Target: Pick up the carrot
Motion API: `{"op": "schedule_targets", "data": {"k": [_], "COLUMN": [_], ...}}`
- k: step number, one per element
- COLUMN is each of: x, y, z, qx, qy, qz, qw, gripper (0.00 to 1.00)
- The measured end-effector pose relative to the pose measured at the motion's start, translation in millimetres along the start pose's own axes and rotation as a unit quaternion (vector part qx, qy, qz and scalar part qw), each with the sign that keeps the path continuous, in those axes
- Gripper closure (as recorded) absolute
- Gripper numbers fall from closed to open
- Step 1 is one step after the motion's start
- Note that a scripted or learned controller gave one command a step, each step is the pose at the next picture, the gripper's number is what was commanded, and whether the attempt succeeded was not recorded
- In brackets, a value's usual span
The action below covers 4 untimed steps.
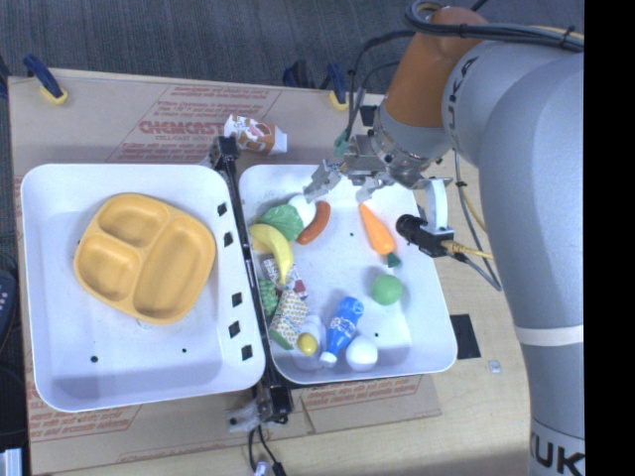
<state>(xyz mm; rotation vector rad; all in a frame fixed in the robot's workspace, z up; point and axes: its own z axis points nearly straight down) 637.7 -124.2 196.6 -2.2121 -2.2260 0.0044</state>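
Orange and tapering, the carrot (377, 229) is lying in the right bin (429, 337), near its right wall, with its green stub pointing toward the lower right. It is resting on the bin floor, not lifted. The pincer (349, 178) is hovering over the upper part of that bin, just above and to the left of the carrot's thick end; its metal parts are crowding together there, and how far apart its fingers are standing cannot be told. Nothing is showing between them. The grey arm (516, 97) with its orange band (429, 62) is reaching in from the right, with black cables looping over it.

Left of the carrot, a red sausage-shaped toy (315, 222) is leaning beside a green leafy toy (283, 220) and a yellow banana (275, 249). Below the carrot a green ball (388, 289) is sitting, and lower still a blue bottle (343, 326), a white egg (361, 353) and a small yellow piece (308, 343) are gathering by the bin's near wall.

In the left bin (60, 365) a yellow divided plate (145, 256) is lying. A small packet (253, 134) is resting on the desk (119, 107) behind the bins.
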Motion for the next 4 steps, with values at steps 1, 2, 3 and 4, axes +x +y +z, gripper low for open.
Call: {"op": "schedule_targets", "data": {"k": [1,2,3,4], "x": [-76.7,-75.7,-72.0,-50.9], "y": [14.0,15.7,18.5,-35.9], "z": [80.3,68.2,-39.8,-35.5], "qx": [0.001,-0.001,-0.001,0.000], "qy": [0.000,0.000,0.000,0.000], "qz": [-0.040,-0.043,0.078,0.021], "qw": [0.9992,0.9991,0.9970,0.9998], "gripper": [0.00,1.00,1.00,1.00]}}
